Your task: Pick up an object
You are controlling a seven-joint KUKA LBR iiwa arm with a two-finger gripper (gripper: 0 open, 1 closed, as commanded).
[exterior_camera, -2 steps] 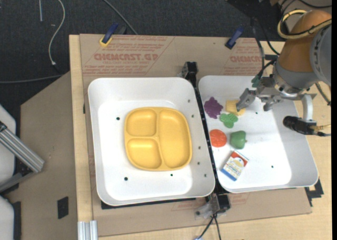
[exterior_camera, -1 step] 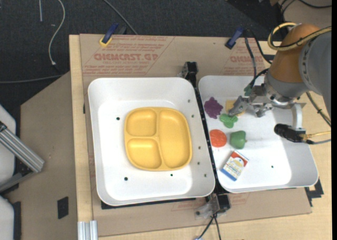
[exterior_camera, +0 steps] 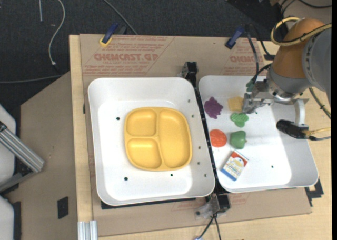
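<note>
claw (exterior_camera: 246,108) above green toy (exterior_camera: 240,119)

The table (exterior_camera: 84,128) is covered with brown cardboard printed with red lettering, held at the far edge by two blue clamps (exterior_camera: 109,34). Two shallow white bins are set on it side by side, the left bin (exterior_camera: 105,102) touching the right bin (exterior_camera: 295,165).

End effector (exterior_camera: 246,105) tips too small, perhaps over yellow item (exterior_camera: 235,103), partly hidden.

Small toys (exterior_camera: 226,128) scattered in right white bin (exterior_camera: 295,173)
</note>
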